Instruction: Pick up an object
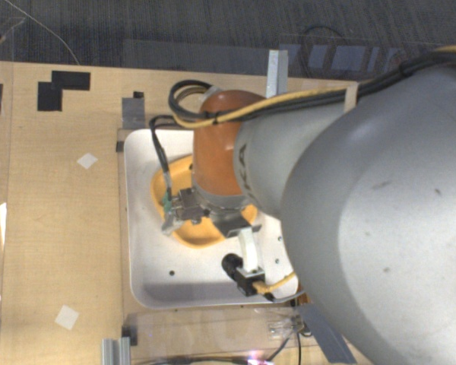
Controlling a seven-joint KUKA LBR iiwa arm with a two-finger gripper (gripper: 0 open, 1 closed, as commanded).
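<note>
One gripper [201, 213] to watch, and it sits low inside the white bin [148, 272], right over a yellow object [196, 236]. The wrist is vertical with the orange band [216, 147] stacked directly above, which reads as a top-down grab lined up on the object's middle. Spread or pressed together? I cannot tell, because the wrist's own bulk covers the working end from this high angle. The yellow object lies on the bin floor near the middle, its curved edge peeking out on either side of the wrist, so I can't call it held. The grey arm [365, 204] sweeps in large from the right, and the wooden bench [61, 219] spreads away to the left.
</note>
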